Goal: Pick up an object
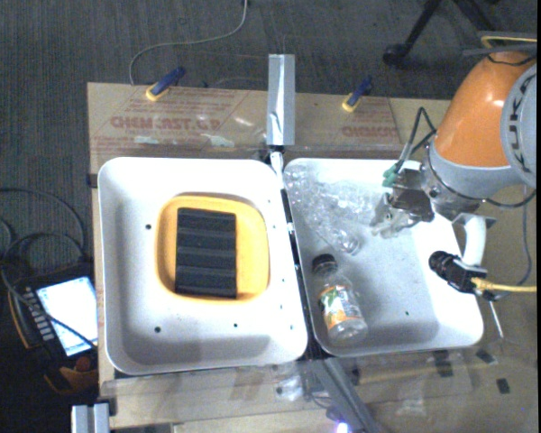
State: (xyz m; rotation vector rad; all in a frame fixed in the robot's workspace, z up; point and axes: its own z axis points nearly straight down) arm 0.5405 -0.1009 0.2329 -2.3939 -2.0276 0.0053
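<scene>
Plastic is most of what you have in the right bin (451, 318): a clear bottle (340, 307) with a dark cap and an orange-and-green label lies on its side near the front edge, cap pointing away from you, and a crumpled, glassy piece of clear packaging (329, 207) sprawls across the far left corner, just beside the bottle's cap end but hard to outline against the white floor.

The gripper (398, 207) hangs over the far right part of that bin, a small metal-grey cluster under the arm's orange band (476, 115); you cannot tell whether its jaws are spread or pressed together, since the fingertips blur into the bin and the packaging edge. It is well apart from the bottle.

In the left bin (126, 332) you see a rounded-square yellow tray (169, 246), smooth and glossy at the rim, carrying a black ribbed block (206, 252) with raised bars running across it.

Behind both bins a brown cardboard sheet (176, 120) with faded red print is held by two blue-and-yellow clamps (165, 82). A tablet (65, 309) sits on the carpet at the left, partly cut off by the bench corner.
</scene>
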